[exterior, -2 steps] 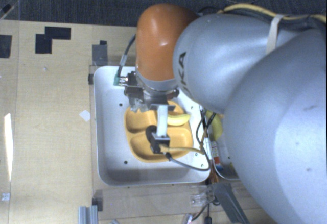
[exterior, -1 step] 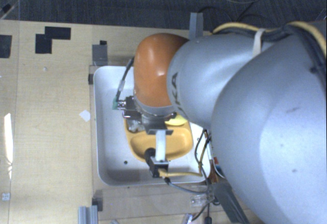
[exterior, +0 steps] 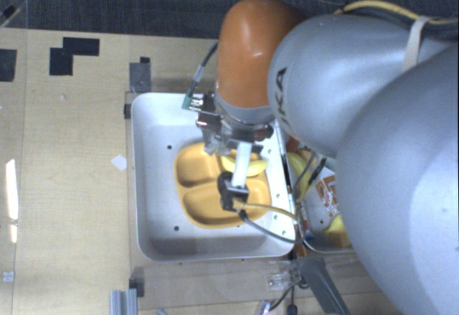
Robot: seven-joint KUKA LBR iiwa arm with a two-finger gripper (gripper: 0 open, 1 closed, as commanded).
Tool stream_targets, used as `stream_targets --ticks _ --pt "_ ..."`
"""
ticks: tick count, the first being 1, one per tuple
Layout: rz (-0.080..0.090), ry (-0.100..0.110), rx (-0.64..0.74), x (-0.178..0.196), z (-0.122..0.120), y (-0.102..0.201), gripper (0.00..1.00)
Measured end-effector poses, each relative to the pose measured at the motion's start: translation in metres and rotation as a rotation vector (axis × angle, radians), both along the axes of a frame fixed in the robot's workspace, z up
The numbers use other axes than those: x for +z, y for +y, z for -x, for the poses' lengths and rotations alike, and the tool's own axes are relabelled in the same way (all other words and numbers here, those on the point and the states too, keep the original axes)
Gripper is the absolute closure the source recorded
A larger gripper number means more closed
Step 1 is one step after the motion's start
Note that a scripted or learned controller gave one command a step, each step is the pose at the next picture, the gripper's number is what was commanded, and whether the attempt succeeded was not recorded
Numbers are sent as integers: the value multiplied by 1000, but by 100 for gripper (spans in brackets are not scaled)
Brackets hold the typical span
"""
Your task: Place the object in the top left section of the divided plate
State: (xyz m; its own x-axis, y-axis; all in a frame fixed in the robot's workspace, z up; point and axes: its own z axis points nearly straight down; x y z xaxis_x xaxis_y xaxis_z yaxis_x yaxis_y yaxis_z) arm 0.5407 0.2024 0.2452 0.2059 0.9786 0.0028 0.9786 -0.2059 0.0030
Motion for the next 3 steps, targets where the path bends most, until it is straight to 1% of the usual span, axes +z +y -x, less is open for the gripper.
stream_targets --ticks 1,2,3 --pt "1 -1 102 35 6 -59 100" --pt "0 -3 175 186 53 -37 100" --pt "1 2 -116 10 54 -17 100"
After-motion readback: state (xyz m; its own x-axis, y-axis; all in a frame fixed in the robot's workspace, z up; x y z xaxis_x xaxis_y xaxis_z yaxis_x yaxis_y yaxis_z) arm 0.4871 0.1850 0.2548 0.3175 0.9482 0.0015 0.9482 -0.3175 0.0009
